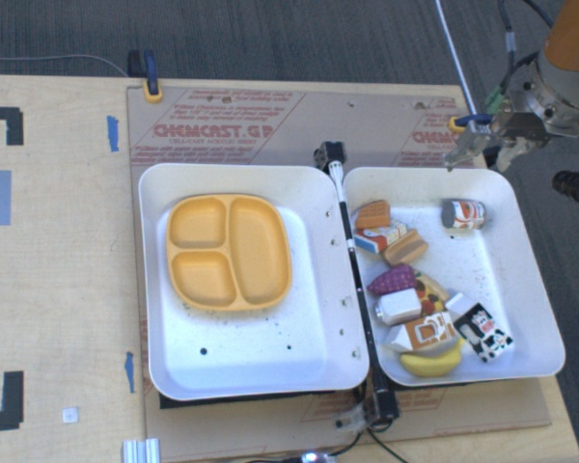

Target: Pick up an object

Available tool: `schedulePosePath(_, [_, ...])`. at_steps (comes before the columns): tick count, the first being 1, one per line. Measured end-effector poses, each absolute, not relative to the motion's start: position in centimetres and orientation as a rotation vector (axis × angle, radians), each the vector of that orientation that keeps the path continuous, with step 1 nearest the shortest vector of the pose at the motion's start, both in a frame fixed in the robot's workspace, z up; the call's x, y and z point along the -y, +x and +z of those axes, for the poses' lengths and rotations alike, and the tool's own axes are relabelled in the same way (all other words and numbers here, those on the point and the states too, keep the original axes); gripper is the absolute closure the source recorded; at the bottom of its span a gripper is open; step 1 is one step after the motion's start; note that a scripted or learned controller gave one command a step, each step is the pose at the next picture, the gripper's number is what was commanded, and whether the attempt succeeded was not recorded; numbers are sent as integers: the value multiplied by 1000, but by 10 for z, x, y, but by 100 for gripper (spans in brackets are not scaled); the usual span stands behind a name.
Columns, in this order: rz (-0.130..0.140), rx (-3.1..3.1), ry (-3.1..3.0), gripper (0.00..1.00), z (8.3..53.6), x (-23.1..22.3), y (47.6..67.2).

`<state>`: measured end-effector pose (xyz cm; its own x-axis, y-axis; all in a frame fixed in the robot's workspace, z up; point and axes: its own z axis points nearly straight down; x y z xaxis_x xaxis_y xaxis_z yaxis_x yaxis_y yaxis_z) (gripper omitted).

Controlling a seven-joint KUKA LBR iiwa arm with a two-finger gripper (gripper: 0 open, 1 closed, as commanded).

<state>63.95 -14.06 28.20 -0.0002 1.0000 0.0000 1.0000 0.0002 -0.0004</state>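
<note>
The right bin (pixel 521 258) holds several toy food items. They include a small grey can (pixel 462 214), a bread roll (pixel 406 248), an orange-and-white carton (pixel 372 217), purple grapes (pixel 393 280), a white block (pixel 399 307), a banana (pixel 430 362) and a black-and-white carton (pixel 484 333). My gripper (pixel 482 152) hangs over the far rim of the right bin, above and behind the can. Its fingers are spread open with nothing between them.
The left bin (pixel 154 287) holds a yellow divided plate (pixel 229 251). A black clamp (pixel 329 152) sits at the far end of the ridge between the bins. A thin white rod (pixel 451 37) slants across the floor behind the gripper.
</note>
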Motion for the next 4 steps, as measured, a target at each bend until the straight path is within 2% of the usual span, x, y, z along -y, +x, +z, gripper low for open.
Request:
schedulePosePath(1, [2,2220,-2222,0,123,198,666])
schedulePosePath(2, [-1,2222,-2223,0,91,165,618])
schedulePosePath(3, [-3,2224,-2226,100,101,166,619])
schedulePosePath(4, [-3,2224,-2220,100,205,56,626])
